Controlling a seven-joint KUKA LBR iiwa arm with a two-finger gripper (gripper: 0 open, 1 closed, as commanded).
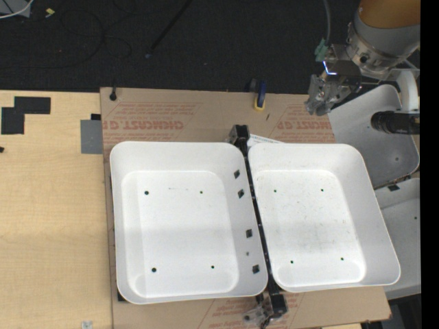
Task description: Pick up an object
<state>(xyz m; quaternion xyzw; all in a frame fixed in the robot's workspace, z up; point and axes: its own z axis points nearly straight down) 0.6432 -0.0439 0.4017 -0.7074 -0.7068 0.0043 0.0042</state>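
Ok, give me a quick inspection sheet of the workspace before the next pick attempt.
Surface: brown board under two white bins, left bin and right bin, side by side.
Job's things: nothing seen to pick in either bin.
Clutter: blue and yellow clamp at the board's far edge.
Grippers: gripper above the board's far right corner, outside the bins.
Cables: dark cable running down to the wrist.
Surroundings: black floor behind, pale wooden bench on the left.
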